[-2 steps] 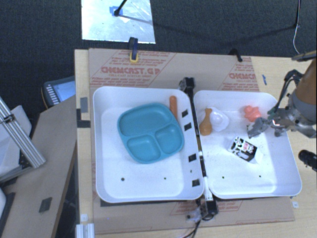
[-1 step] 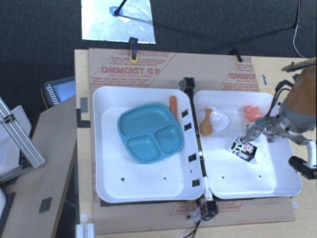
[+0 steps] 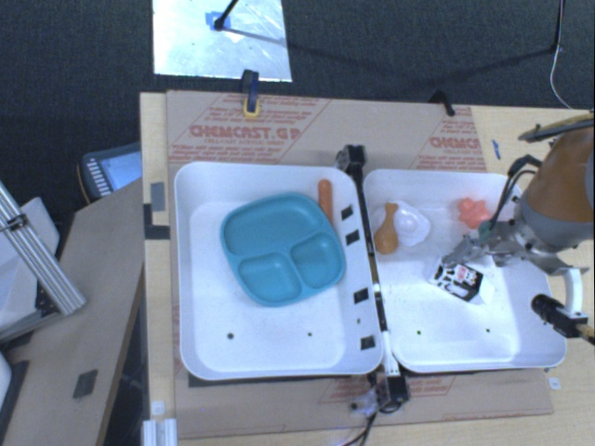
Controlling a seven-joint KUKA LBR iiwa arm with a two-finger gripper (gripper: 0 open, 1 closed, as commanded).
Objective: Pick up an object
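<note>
The right bin (image 3: 483, 342) holds a small black-and-white packet (image 3: 458, 281) near its middle. A tan drumstick-shaped toy (image 3: 386, 231) and a white rounded object (image 3: 411, 224) lie at its far left. A pink-orange object (image 3: 472, 212) rests near the back wall. My gripper (image 3: 472, 252) reaches in from the right and hovers just above the packet's upper edge, a little in front of the pink-orange object. From this slanted view, contact with the packet is not clear.
In the left bin (image 3: 204, 333) a blue divided plate (image 3: 282, 247) lies flat, with a thin orange stick (image 3: 324, 199) by the bin's right wall. A black clamp strip (image 3: 364, 277) runs along the divider between the bins. My arm's grey wrist and orange band (image 3: 562, 189) overhang the right bin's right side.
</note>
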